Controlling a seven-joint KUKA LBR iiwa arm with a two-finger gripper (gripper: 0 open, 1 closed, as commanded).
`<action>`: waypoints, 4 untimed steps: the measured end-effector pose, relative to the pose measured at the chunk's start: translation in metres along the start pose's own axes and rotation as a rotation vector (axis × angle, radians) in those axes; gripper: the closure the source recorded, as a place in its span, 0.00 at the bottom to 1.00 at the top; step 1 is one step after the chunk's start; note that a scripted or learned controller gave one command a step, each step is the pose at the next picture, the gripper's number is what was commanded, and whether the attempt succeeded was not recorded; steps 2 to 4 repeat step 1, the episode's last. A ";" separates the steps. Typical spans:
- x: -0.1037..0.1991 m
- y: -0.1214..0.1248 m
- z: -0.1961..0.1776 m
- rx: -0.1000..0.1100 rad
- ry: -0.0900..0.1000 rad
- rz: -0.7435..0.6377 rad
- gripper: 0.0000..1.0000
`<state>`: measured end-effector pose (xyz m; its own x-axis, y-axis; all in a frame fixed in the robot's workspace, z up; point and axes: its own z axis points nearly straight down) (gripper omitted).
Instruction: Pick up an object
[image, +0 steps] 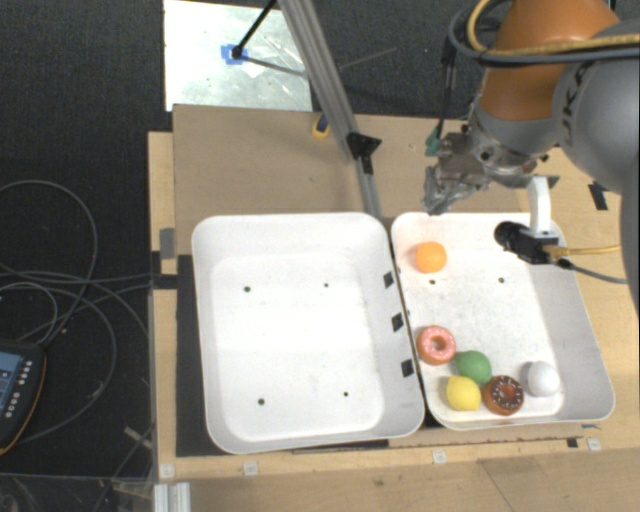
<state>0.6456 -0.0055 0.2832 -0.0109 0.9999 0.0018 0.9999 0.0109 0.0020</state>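
Approach step, nothing lifted yet. Grey two-finger pincer (441, 203) hovering above far rim of right shallow white plastic bin (570, 310), fingertips close together, holding nothing. Small round orange ball (430, 257) nearest, just below pincer, alone in bin's far part. Pink-frosted doughnut (436, 345), green ball (474, 365), yellow ball (463, 393), chocolate doughnut (503, 395), white ball (543, 379) clustered at near corner. Next, likely: spread fingers, centre over orange ball, descend, close.

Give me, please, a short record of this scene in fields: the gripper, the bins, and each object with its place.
gripper: above the right bin's far edge, nothing seen between its fingers
left bin: white, shallow
right bin: holds all six objects
orange ball: far part, alone
pink donut: near the divider
green ball: beside the pink donut
yellow ball: near edge
brown donut: near edge
white ball: near right corner
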 end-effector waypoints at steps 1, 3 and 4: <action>0.057 0.006 0.001 -0.001 0.000 0.000 1.00; 0.057 0.006 0.001 -0.001 0.000 0.000 1.00; 0.057 0.006 0.001 -0.001 0.000 0.000 1.00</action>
